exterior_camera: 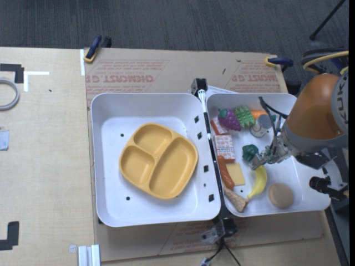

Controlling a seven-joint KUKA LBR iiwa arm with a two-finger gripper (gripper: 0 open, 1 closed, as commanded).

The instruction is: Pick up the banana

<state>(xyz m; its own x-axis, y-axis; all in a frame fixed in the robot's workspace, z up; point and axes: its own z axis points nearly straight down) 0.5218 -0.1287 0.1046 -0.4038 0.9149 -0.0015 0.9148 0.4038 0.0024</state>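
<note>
Arm is reaching in from the right of the frame; gripper [263, 158] is hovering low in the right bin [302, 204], just above the top end of the banana [258, 183]. Cannot tell its state. Banana is lying in the bin's lower middle, between a cheese slice [237, 174] and a brown ball [280, 195]. Yellow divided plate [158, 160] is sitting in the left bin [108, 165].

A small yellow toy banana [258, 182] lies flat on the white floor of the right-hand bin, in the lower right part of the frame. It is gently curved, running from an upper end near the middle of the bin down and leftward to a lower tip near the bin's bottom edge. Its skin is plain bright yellow and it looks whole and unpeeled.
</note>
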